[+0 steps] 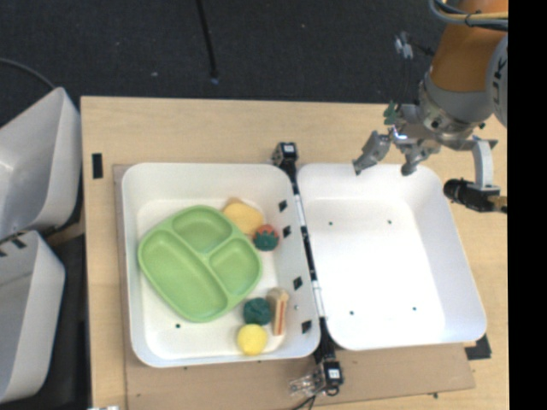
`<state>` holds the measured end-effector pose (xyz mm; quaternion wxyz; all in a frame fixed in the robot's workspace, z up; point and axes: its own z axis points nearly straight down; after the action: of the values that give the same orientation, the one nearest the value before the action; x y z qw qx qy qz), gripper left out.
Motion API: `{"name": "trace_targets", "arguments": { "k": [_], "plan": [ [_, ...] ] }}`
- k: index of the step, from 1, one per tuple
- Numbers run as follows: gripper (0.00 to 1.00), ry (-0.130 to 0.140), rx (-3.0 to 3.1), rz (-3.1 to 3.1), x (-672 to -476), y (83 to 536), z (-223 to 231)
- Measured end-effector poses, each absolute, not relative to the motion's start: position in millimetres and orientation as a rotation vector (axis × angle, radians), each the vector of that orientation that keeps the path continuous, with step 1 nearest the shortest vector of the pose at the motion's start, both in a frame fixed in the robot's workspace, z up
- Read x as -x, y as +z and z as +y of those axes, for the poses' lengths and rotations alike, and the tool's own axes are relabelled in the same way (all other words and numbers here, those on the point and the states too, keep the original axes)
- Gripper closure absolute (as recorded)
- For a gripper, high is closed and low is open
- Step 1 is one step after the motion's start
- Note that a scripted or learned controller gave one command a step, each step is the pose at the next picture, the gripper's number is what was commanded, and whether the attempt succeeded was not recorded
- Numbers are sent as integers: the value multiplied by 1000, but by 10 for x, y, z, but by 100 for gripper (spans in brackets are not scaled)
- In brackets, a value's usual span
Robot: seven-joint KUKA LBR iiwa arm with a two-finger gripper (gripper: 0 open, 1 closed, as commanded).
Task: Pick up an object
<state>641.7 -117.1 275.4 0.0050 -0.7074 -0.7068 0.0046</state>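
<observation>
above the right bin's point(389, 263) far rim the claw point(389, 155) hangs spread wide, holding nothing. the toys lie in the left bin point(137, 229) around a green tray point(198, 263). approach step: it must cross leftward, then descend.

Evenly lit from above, fairly bright; soft, coarse resolution throughout. White bins point(389, 254) near overexposure, with little surface detail. Faint, short shadows beside the green tray point(198, 263) and the small items around it. Dark, underexposed floor point(256, 32) along the top. Slight blur on the gripper point(389, 161).
</observation>
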Motion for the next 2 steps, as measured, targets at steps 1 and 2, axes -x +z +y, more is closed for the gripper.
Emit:
{"name": "trace_targets", "arguments": {
  "k": [1, 2],
  "plan": [
    [0, 1, 2219, -2223, -6434, 2830, -1165],
    [0, 7, 2215, -2223, -6479, 2295, -1082]
  ]
}}
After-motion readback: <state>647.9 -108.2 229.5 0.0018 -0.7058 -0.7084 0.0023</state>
